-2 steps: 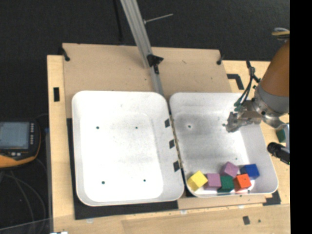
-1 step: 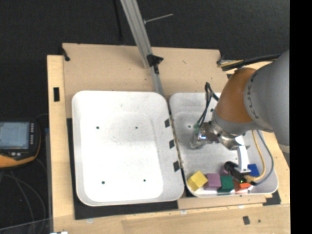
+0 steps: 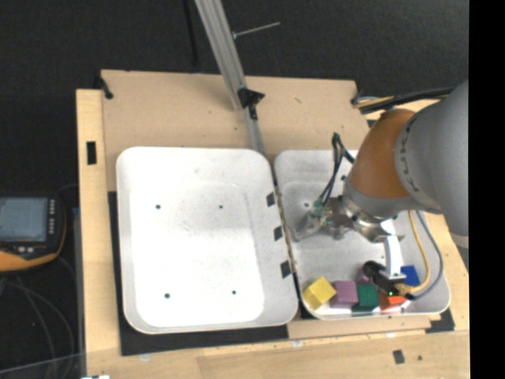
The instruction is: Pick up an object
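My gripper [image 3: 306,225] hangs low over the upper left part of the right bin [image 3: 304,168], close to the wall it shares with the left bin. Nothing shows under it but bare bin floor. Along the right bin's front edge lies a row of small blocks: a yellow block [image 3: 320,291], a purple block [image 3: 346,293], a green block [image 3: 367,296], a red block [image 3: 392,302] and a blue block [image 3: 409,275]. All of them lie well below and to the right of the gripper. The grey arm with its orange band [image 3: 379,164] covers the bin's right side.
The left bin [image 3: 134,164] sits beside the right one, with black clips on the shared wall. A slanted metal rail [image 3: 225,46] runs from the top down to the bins' back edge. A handheld device [image 3: 28,227] rests off the bench at the left.
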Tool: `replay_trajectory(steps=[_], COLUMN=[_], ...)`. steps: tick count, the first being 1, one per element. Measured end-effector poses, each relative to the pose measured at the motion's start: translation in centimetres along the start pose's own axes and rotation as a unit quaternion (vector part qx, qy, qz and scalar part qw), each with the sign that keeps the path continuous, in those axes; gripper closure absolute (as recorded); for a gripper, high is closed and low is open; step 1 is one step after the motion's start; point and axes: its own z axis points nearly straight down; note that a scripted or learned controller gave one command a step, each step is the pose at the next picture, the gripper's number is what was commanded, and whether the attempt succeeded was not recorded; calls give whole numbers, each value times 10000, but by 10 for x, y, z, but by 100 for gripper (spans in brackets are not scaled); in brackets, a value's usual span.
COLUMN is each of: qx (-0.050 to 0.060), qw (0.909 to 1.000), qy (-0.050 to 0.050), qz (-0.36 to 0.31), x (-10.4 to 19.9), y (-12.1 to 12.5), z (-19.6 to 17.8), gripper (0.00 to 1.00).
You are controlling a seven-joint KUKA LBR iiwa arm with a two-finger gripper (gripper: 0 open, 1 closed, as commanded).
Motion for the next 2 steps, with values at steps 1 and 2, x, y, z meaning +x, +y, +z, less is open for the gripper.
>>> replay_trajectory(steps=[1, 2], qx=[-4, -7], qw=[10000, 10000], qy=[1, 0], qz=[13, 24], x=[0, 0], y=[0, 0], z=[0, 0], gripper=[0, 0])
